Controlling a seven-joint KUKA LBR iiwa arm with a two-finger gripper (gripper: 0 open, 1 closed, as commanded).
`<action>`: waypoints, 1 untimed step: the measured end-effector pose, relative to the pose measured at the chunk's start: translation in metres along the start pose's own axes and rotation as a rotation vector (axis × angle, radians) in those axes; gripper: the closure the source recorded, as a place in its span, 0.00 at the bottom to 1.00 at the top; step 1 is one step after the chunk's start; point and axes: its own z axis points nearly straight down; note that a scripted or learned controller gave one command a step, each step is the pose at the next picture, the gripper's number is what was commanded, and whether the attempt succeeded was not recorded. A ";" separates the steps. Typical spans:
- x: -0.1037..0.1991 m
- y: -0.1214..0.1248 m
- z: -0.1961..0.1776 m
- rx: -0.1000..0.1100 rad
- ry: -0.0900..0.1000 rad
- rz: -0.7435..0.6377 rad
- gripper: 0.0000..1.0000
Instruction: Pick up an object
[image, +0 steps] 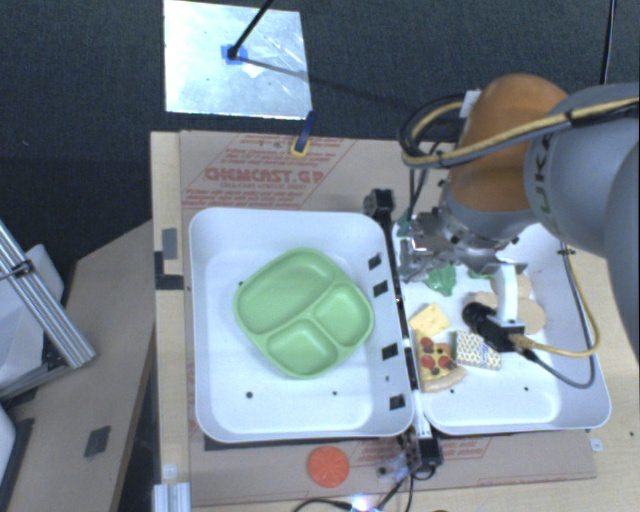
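Two shallow white bins sit side by side on a desk as a grey KUKA arm (590, 170) with an orange band reaches in from the right, its gripper (440, 262) low over the far-left corner of the right bin (520, 405). Whether the jaws are open or closed cannot be told from this angle; the wrist hides them, and nothing is seen held. Just beneath the wrist lies a small green object (441, 278), too obscured to name. Nearer the camera in the same bin are a yellow cheese wedge (431, 321), a toy pizza slice (438, 364), a small patterned block (477, 350) and a pale round piece (532, 317), partly crossed by a black and yellow cable (530, 345). The left bin (225, 405) holds only a green divided plate (303, 313). The green object looks the likeliest target. A clean pick would call for a straight descent centred on it, staying off the bin wall and divider, then a vertical lift clear of the cable.
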 end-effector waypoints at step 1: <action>0.016 0.008 0.001 -0.003 0.001 -0.005 1.00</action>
